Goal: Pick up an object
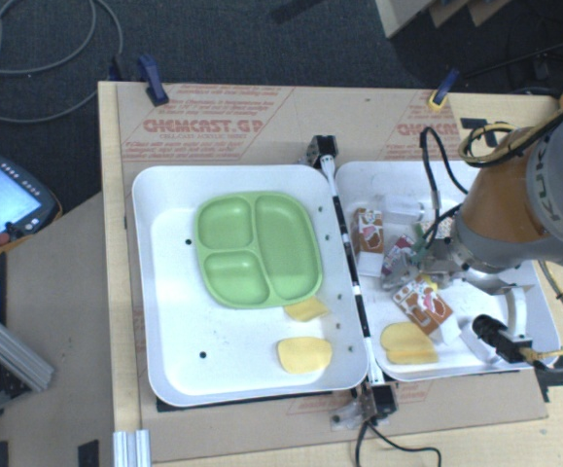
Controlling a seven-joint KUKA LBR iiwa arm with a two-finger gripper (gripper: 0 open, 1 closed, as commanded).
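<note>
My gripper (419, 259) is low in the right bin (398, 175), with the grey arm and its orange band reaching in from the right. Its tip is right beside a crumpled pink and grey packet (397, 258). A brown and white packet (369, 230) lies to the left of that one. Just below the gripper lies an orange and red packet (425, 305). Near the bin's front wall sits a flat yellow piece (407, 342). I see nothing lifted off the bin floor.
The left bin (159, 261) holds a green divided plate (260, 248) and two yellow pieces, one small (305, 309) and one larger (303, 354). A black clamp (322, 149) sits at the top of the divider between the bins.
</note>
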